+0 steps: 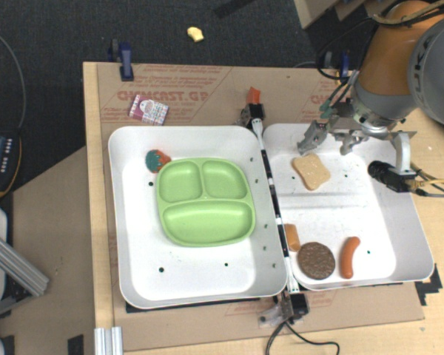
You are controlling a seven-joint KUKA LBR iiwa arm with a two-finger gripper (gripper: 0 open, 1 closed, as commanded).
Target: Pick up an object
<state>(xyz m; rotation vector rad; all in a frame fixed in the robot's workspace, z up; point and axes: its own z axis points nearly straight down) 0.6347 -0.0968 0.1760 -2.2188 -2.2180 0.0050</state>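
The nearest candidate is the slice of toast (311,171), lying flat on the floor of the right bin (399,220) in its upper left part, close to the divider between the two bins. It looks like a light, stiff toy piece — thin and low, so a grasp would probably have to come straight down and pinch across its narrower width, edge to edge, since there is little height to catch and the smooth bin floor may let it slide. The end effector (327,137) hangs just above and behind the toast, its two fingers spread apart with nothing between them, one finger tip close over the slice's upper edge. Further down the same bin lie a round brown patty (315,260), a sausage (348,257) beside it and a small orange block (291,237) against the divider (the sausage, being rounded, looks likelier to roll out of a pinch). The left bin (133,198) holds a green divided plate (205,200) and a small reddish-and-teal item (157,160) just off its upper left corner — all resting on the cardboard-covered tabletop (200,87)
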